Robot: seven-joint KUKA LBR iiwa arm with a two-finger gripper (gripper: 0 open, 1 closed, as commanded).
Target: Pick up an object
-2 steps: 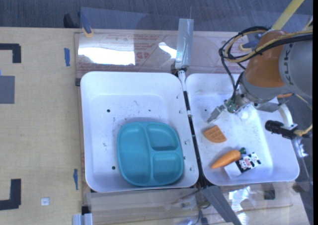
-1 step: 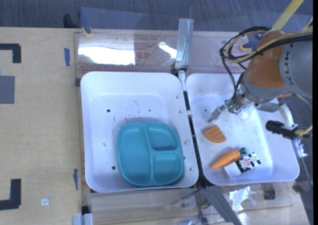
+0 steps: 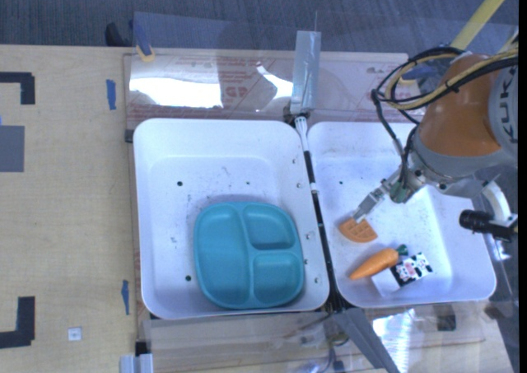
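With the gripper (image 3: 360, 213) set down on the flat orange slice (image 3: 359, 231) at right of centre, its state cannot be told, and the thin piece may be missed or pushed aside.

Wooden bench (image 3: 58, 198) bears two white bins: left bin (image 3: 156, 198); right bin (image 3: 461, 281); perhaps blue tape marks (image 3: 110, 93).

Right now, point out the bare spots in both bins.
Left white bin: bare floor behind and left of the teal divided plate. Right white bin: bare far-left corner. Crowded near front: orange slice, toy carrot, black-and-white toy, gripper.
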